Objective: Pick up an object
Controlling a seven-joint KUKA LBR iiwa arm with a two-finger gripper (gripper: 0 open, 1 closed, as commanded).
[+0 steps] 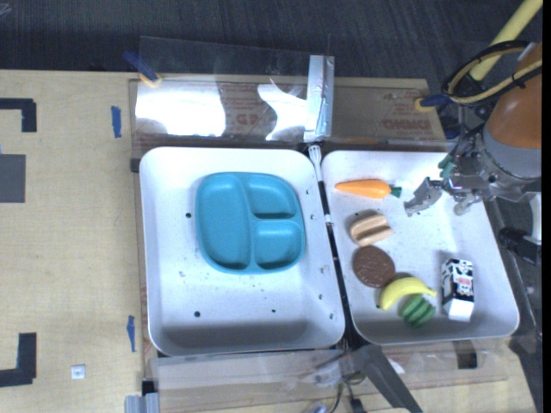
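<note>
the carrot [362, 188] lies on its side near the far edge of the right bin [491, 256], orange body pointing left and its green top to the right, closest of all the items to the claw. the claw [424, 199] hangs just to the right of the carrot's green end, over bare bin floor, and nothing sits between its fingers; whether they are spread or pressed together cannot be told from this angle. the arm [514, 127] reaches in from the right, its orange band above the wrist. below the carrot is a small hot dog [369, 227], then a round brown cookie [374, 266]. nearer the front edge lies a banana [403, 292], touching a green vegetable [419, 310] just beside it. a little milk carton [458, 288] with black and white patches stands well to the right of the banana. the left bin [164, 231] holds a blue divided plate [250, 222] in its middle, with one large compartment and two smaller ones.
</note>
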